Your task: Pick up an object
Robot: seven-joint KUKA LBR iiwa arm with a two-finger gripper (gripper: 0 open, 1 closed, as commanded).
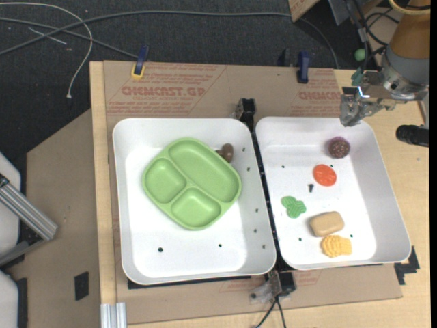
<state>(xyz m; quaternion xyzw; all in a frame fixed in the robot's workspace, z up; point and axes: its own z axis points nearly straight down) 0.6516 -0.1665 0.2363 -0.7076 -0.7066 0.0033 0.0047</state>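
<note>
objects for picking lay spread over two bins, all of them below and to the left of the gripper (349, 115) as the camera saw it. farthest from the gripper, the left bin (136, 251) held a green divided plate (192, 183) with three compartments, tilted on the bin floor, and a small brown ball (226, 152) touched the plate's upper right edge, close to the divider between the bins. the right bin (389, 244) carried five pieces. a green leafy toy (293, 206) sat low and left of the gripper, near the bin's left wall. a tan bread-like block (326, 223) lay further down, just above a yellow corn piece (336, 246), the two nearly touching. an orange-red round piece (325, 175) sat below the gripper, slightly to its left. a dark purple round fruit (339, 147) was the nearest thing, just beneath the gripper and apart from it. the gripper itself hung over the upper rim of the right bin, above the cardboard sheet (205, 87) under the bins, with nothing between its fingers; whether they were spread or closed could not be told at this size. the arm (410, 46) rose to the upper right with its orange band.
</note>
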